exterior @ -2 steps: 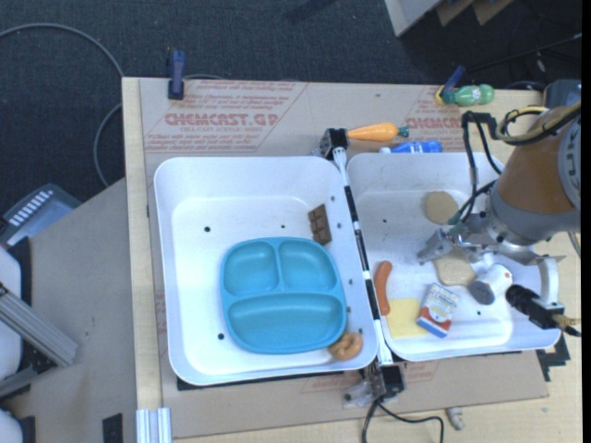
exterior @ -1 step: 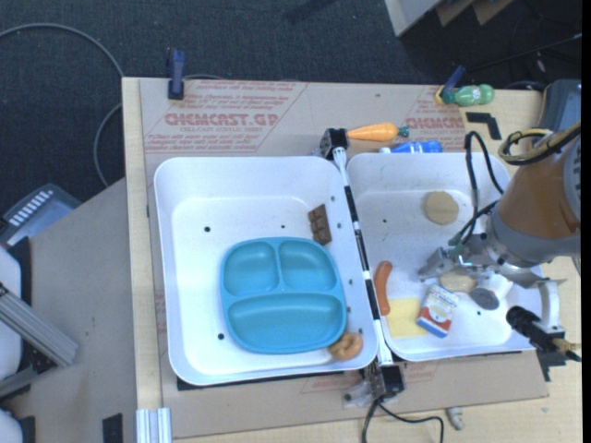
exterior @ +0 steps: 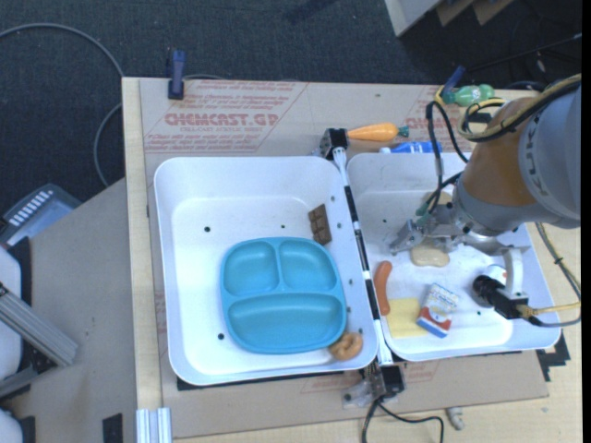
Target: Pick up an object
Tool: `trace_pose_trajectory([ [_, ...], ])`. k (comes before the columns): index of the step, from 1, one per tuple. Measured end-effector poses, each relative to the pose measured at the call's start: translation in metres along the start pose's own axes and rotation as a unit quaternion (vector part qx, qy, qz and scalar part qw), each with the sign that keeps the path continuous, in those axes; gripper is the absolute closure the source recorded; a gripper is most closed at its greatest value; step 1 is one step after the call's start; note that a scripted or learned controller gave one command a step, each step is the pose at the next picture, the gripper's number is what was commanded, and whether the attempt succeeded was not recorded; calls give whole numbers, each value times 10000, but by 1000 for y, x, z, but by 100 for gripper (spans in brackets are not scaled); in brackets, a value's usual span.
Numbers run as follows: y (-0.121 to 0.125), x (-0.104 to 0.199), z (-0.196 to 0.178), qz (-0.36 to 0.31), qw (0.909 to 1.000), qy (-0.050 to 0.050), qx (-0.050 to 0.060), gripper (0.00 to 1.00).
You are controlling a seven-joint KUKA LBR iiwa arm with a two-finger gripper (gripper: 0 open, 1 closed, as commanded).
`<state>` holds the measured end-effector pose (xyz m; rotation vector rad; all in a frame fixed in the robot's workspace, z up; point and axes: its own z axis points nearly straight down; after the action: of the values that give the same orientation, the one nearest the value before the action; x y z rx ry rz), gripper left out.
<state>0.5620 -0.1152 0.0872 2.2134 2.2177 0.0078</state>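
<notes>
Dark carpet surrounded a brown cardboard-covered bench [exterior: 231, 118] that carried two shallow white plastic bins side by side. At the centre of the left bin [exterior: 185, 201] lay a light blue plastic plate with three compartments [exterior: 282, 293]; a small brown block [exterior: 319, 224] leaned at its 1 o'clock, and a tan pretzel-like piece [exterior: 347, 345] sat at its 5 o'clock, against the bin wall.

The right bin [exterior: 388, 178] held the likely targets. A red-orange sausage-shaped toy [exterior: 382, 287] lay along its left wall, a flat yellow square piece [exterior: 403, 318] was just beside it, and a small red, white and blue packet [exterior: 437, 308] touched that square at its 3 o'clock. A pale beige rounded lump [exterior: 429, 257] lay directly under the metal two-finger gripper [exterior: 420, 236] of the grey and orange arm [exterior: 512, 169].

I could not tell whether the gripper was spread or closed, and nothing was seen between its tips.

My judgement: the lump was low and rounded, so it could slip out sideways, or the tips could press into the bin floor.
</notes>
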Motion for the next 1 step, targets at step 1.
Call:
trace_pose_trajectory([
  [1,21,-49,-35,9,10000,3,37,0],
])
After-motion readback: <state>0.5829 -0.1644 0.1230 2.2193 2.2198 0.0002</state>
